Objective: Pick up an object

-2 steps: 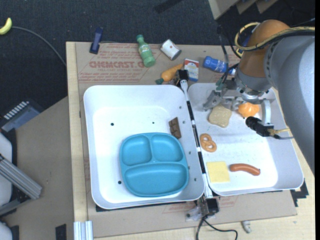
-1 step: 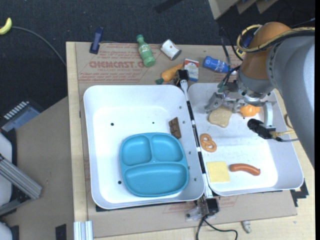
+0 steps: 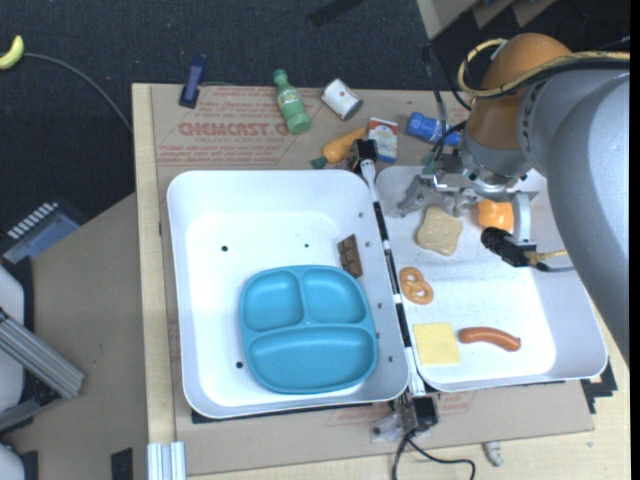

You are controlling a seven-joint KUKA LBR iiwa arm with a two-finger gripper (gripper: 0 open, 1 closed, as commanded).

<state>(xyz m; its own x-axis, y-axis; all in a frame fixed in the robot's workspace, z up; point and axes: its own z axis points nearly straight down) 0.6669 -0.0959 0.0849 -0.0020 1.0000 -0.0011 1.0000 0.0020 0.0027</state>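
- Arm enters from 3 o'clock; gripper (image 3: 440,196) is low over the far end of the right bin (image 3: 570,353), directly above the bread slice (image 3: 439,232). Placement suggests bread is the pick target.
- Tool state: cannot tell whether it is open or closed; wrist body hides the tips. No object visibly between them, so no hold confirmed.
- Bread slice lies flat on bin floor at approx 12 o'clock of the bin, touching or just under the tool; which one, cannot tell.
- Other candidates in right bin: pretzel (image 3: 415,286) near the divider at 9 o'clock, yellow cheese slice (image 3: 436,344) at 7 o'clock, sausage (image 3: 490,339) just beside it at 6 o'clock, orange item (image 3: 495,214) at 1 o'clock by the wrist.
- Left bin (image 3: 200,208) holds blue divided tray (image 3: 306,328) w/ small brown piece (image 3: 350,256) at its 1 o'clock, against the bin wall.
- Judgement: approach/descent phase; lift not yet done. Flat, thin bread offers little edge, so slip risk is high.
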